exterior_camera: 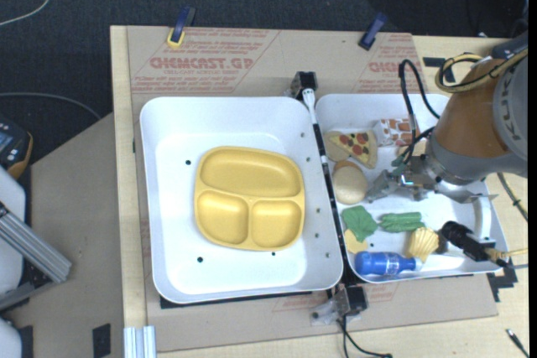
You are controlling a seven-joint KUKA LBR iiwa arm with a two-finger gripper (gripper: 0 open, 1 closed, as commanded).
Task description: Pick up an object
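The right bin (495, 218) holds several toy items. A pizza slice (353, 145) lies at the back and a tan egg-shaped piece (349, 184) in front of it. Further forward are a green leafy piece (359, 221), a green pod (400, 221), a yellow ridged piece (423, 243) and a blue bottle (382, 264) on its side. A small red-and-white box (394, 130) sits at the back. My gripper (389, 182) hangs low over the bin's middle, just right of the tan piece, with nothing seen in it.
The left bin (168, 180) holds a yellow divided tray (248, 197). The grey and orange arm (478, 130) covers the right bin's far right side. A divider wall (323, 172) runs between the bins.
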